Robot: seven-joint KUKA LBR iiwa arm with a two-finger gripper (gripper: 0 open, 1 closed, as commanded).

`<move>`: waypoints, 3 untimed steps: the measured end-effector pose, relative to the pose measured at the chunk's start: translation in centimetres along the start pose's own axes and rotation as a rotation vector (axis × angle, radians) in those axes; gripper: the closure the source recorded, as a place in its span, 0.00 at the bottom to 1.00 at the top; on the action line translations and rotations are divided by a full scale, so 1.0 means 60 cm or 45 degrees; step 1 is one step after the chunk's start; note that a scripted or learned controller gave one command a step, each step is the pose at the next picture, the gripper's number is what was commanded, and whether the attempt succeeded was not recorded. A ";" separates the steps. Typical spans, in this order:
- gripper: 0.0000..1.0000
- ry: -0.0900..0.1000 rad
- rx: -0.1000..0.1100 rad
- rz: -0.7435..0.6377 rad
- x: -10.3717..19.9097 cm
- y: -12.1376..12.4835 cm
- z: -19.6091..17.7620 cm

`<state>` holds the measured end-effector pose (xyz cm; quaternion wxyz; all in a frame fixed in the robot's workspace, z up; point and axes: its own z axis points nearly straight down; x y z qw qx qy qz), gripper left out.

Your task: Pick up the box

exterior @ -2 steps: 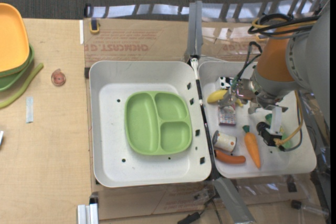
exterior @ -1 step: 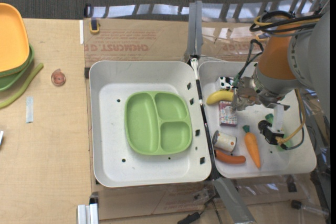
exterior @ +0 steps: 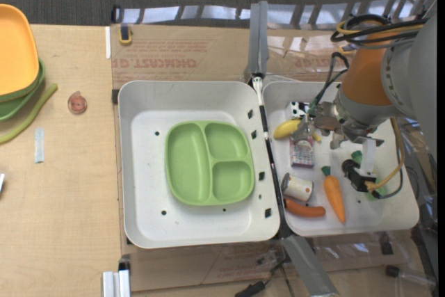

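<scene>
The box is small and pinkish-grey. It lies flat in the right bin, near that bin's left side. My gripper hangs just over the box's far end, with the grey wrist and orange band behind it to the right. From this angle I cannot make out whether the gripper touches the box.
Around the box lie a banana, a black-and-white toy, a white cup, a red sausage, a carrot and a dark green item. The left bin holds a green divided plate.
</scene>
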<state>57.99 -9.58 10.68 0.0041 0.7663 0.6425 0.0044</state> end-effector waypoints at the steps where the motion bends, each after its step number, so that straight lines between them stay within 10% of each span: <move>1: 0.00 -0.004 0.019 -0.025 0.004 -0.007 0.026; 2: 1.00 -0.005 0.022 -0.024 0.002 -0.008 0.013; 3: 1.00 -0.005 0.018 -0.037 0.091 0.031 -0.140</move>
